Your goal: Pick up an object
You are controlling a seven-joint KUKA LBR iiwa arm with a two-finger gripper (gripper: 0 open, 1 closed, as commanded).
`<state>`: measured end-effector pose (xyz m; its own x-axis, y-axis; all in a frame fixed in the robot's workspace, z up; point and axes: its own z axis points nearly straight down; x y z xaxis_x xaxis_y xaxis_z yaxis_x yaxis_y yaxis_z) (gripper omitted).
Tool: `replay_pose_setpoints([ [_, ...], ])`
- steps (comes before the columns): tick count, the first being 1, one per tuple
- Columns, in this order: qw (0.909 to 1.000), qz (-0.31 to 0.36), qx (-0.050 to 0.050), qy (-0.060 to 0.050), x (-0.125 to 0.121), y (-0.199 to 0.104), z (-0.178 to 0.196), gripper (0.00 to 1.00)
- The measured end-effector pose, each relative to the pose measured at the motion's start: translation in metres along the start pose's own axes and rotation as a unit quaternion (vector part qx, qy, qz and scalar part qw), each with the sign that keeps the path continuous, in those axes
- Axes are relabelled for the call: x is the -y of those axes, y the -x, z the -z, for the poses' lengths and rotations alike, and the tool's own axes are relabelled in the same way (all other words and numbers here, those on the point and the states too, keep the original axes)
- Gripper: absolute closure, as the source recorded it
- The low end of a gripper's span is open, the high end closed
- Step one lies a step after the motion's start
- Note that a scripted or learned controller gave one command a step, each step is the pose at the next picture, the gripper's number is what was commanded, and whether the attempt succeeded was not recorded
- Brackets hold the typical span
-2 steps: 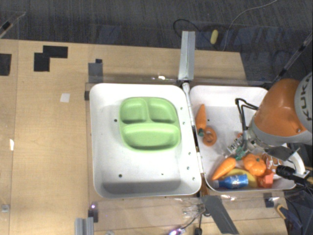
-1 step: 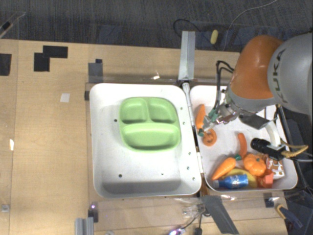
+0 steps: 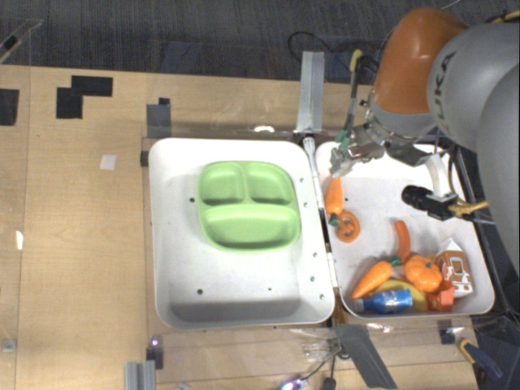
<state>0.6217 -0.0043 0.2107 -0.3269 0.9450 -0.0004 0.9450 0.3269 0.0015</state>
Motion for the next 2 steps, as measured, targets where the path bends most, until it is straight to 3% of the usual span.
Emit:
replay_pose_setpoints([
  [1,0.9985,0.054,0.001,0.001,0.015,0.053,0.016,1.00],
  [2,0.9976,0.069,0.000,0.001,-0.003,0.022,0.055,1.00],
])
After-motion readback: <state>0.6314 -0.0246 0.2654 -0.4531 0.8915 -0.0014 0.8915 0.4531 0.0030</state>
